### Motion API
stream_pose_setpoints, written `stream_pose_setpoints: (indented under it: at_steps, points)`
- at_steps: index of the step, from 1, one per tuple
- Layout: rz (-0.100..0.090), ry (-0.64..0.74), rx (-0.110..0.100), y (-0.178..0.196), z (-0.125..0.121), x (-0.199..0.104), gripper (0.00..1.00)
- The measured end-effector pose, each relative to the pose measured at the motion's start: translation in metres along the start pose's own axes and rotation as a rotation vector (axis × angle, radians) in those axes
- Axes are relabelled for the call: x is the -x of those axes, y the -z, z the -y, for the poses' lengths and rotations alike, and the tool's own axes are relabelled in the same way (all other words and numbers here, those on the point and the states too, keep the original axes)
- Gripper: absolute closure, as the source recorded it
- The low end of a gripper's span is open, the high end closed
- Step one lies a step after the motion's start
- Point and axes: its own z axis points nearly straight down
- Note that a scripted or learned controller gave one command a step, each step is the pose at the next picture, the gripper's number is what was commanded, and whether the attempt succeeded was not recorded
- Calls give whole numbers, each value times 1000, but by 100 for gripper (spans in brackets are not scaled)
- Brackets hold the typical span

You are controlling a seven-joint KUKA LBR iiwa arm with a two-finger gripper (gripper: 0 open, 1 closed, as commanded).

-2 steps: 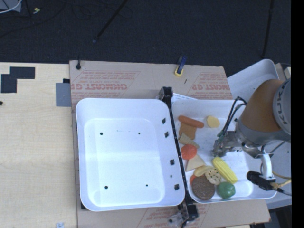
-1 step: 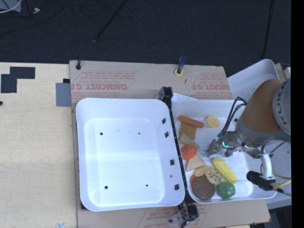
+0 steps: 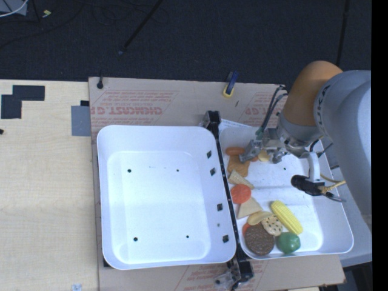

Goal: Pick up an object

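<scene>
Nearest the camera, along the near edge of the right bin [image 3: 339, 247], sit a dark brown round cookie [image 3: 259, 240] and a green lime-like fruit [image 3: 288, 242], almost touching each other. Just behind them lie a speckled cracker [image 3: 272, 224] and a yellow corn cob [image 3: 286, 216], the cob lying at a slant toward the near right. Farther back, close to the divider between the bins, there is a tan wedge [image 3: 247, 208], then a red tomato [image 3: 241, 193], then a pale yellow wedge of cheese [image 3: 239, 179]. Beyond those, at the far left of this bin, lies an orange piece [image 3: 236, 152]. The gripper [image 3: 264, 153] hangs low over that far part of the bin, just right of the orange piece, with something small and yellow at its tips; I cannot tell whether its fingers are spread or closed, or whether they grasp it. Left of all this sits the other white bin [image 3: 109, 193]. A cardboard sheet [image 3: 157, 105] lies under both.
</scene>
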Motion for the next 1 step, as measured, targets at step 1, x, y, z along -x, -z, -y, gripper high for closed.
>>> stream_pose_setpoints:
  at_steps: [1]
  points:
    - [-1, -3, -7, 0, 4, -51, 0]
